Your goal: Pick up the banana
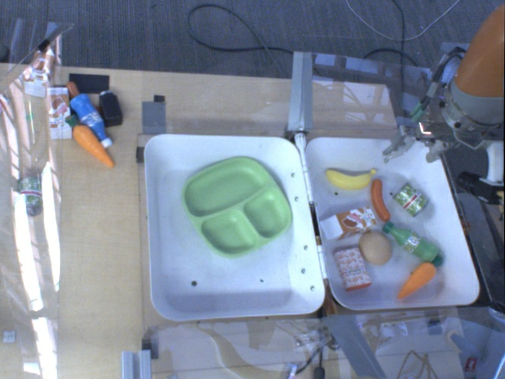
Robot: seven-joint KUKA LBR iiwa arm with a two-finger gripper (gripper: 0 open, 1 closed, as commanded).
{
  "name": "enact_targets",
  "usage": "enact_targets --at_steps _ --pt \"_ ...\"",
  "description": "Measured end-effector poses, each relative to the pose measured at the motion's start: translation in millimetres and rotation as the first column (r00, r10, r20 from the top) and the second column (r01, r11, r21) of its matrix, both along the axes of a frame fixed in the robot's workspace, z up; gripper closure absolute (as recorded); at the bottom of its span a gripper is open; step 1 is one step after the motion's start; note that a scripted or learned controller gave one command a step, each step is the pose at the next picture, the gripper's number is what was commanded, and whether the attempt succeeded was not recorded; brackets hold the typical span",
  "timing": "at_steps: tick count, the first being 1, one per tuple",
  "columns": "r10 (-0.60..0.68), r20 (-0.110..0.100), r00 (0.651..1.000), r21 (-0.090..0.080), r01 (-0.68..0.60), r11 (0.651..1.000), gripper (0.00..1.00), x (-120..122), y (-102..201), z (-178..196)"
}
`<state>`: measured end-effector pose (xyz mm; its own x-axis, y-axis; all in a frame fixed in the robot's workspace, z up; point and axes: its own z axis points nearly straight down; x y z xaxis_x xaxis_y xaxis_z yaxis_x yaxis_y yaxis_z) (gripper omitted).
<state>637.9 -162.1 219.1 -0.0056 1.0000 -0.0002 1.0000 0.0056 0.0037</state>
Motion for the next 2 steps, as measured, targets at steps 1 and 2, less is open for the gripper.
enact_targets --at_steps 1,2 --pt "0.133 0.0 0.991 0.0 -0.133 0.991 0.0 24 46 -94" --pt "0.101 0.003 0.995 -0.001 -0.101 0.995 0.0 22 68 -132"
